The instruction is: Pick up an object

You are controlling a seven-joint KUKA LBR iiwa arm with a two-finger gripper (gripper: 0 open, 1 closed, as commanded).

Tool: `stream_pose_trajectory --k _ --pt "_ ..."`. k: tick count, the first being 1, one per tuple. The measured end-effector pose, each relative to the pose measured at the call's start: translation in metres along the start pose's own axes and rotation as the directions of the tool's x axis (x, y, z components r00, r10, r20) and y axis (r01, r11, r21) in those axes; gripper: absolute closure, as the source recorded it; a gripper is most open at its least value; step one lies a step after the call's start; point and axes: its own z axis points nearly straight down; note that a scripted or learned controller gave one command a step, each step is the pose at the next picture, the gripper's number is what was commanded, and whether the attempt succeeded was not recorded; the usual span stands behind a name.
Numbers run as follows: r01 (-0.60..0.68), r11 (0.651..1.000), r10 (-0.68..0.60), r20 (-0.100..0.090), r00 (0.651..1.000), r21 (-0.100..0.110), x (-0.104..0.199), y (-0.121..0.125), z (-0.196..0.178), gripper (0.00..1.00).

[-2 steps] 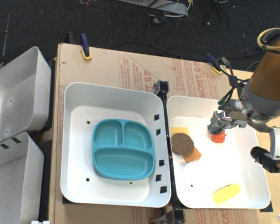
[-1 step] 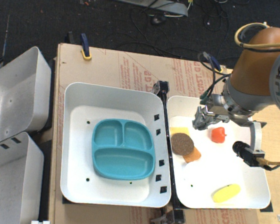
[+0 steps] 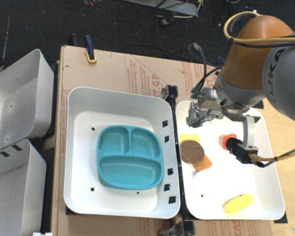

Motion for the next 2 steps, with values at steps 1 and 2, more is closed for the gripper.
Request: stream_pose_trajectory --k 1,2 --pt "0.000 1.000 0.000 0.000 1.000 0.002 0.048 0.013 0.016 1.00" --pt "0.000 1.000 0.000 0.001 1.000 0.000 0.096 0.033 0.028 1.00"
